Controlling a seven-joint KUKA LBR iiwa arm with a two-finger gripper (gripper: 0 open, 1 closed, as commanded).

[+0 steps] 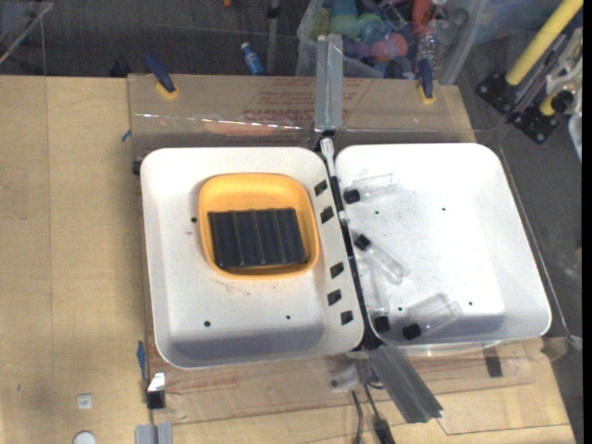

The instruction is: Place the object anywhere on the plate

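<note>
Black ribbed object (257,237) sat on the orange plate (211,197), and the placing looked done!
Nearest, clear capped tubes (430,313) lay loose in the right bin (481,248); further in, the plate rested in the left bin (240,331) with the object flat inside its rim, fully on it. By my read nothing remained to move. Beyond the desk (55,248) stood a tub of coloured toys (388,17).
</note>
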